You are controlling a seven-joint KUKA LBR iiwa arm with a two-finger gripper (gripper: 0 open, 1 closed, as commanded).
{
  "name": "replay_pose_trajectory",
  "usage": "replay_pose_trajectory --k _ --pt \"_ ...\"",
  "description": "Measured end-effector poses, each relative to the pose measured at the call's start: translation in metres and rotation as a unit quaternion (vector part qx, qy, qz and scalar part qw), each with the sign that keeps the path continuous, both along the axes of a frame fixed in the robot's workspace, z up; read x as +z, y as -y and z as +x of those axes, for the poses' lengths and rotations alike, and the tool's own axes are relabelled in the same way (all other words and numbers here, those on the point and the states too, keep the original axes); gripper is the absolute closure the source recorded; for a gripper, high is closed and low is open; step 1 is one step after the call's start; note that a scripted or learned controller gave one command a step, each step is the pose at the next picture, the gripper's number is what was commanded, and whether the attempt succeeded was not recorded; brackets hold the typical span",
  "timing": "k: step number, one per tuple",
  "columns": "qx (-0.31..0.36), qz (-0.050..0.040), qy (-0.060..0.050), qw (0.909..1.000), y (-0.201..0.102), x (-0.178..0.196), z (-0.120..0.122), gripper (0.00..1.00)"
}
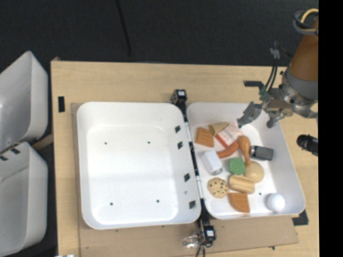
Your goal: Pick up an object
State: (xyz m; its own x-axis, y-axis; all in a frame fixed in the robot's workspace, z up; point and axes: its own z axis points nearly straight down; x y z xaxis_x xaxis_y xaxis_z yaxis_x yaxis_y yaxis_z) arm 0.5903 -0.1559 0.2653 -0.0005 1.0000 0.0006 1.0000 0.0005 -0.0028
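Toys lie below the open hand.

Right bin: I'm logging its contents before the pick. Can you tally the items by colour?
Orange or tan: 7, e.g. the cracker and bread roll
White or pale: 2, the ball and cylinder
Red and white: 1, packet
Green: 1
Dark grey: 1
Total: 12

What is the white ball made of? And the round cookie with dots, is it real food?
The white ball looks like smooth plastic or foam: it is evenly white with a soft sheen, though the picture is too blurry to be sure. The cookie is probably a plastic toy, not real: its tan surface looks even and its dark dots are neat, like the other pretend foods beside it in the right bin.
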Motion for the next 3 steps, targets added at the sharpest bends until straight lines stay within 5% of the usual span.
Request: replay_pose_trajectory --k 1,2,3 --pt "0.002 0.0006 -0.004 1.0000 -0.042 -0.125 0.052 0.00" --pt "-0.001 0.0003 -0.004 1.0000 -0.060 -0.170 -0.008 0.00" --pt "0.000 -0.0001 0.001 1.0000 -0.056 -0.167 0.017 0.00"
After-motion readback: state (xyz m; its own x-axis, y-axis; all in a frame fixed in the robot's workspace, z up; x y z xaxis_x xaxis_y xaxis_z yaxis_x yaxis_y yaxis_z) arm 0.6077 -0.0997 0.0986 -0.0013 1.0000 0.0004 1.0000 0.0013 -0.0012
